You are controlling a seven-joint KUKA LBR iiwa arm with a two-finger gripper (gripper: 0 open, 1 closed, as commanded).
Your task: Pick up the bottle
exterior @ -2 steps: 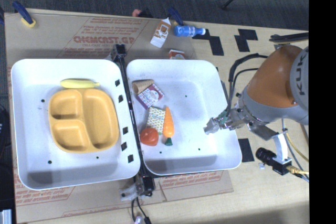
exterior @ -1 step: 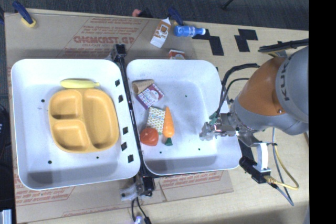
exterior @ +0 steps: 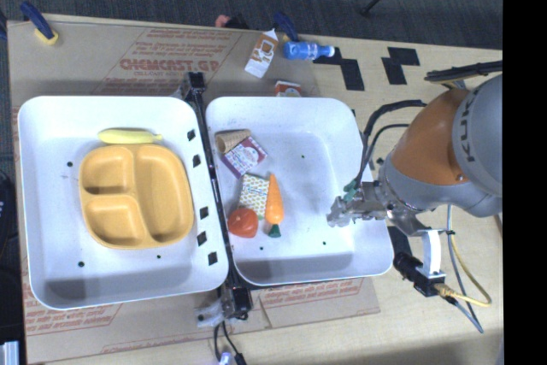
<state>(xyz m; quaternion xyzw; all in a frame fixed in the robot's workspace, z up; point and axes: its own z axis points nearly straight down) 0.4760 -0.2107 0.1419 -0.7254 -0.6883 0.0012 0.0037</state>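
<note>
We are listing the scene from the largest item down.

Bench (exterior: 376,329): lying under cardboard sheeting and bearing two bins side by side.
Left bin (exterior: 43,184): holding a yellow divided tray (exterior: 135,194) with a banana (exterior: 130,135) lying along the tray's far edge.
Right bin (exterior: 333,132): holding a cluster of items toward its left side, leaving its right half bare.
Arm (exterior: 444,154): reaching in from the right, its orange band sitting over the bin's right rim.
Gripper (exterior: 344,211): hovering low inside the right bin, near the right wall and well apart from the cluster. We cannot tell its state.
Bottle (exterior: 306,51): we are judging the blue item lying on its side on the bench, beyond the far rim of the right bin, to be the task's object; it is well apart from the gripper.
Carrot (exterior: 273,201), tomato (exterior: 243,222), a patterned packet (exterior: 253,191) and a small carton (exterior: 244,156): lying close together, some touching. Their printing is too small for us to read.
</note>
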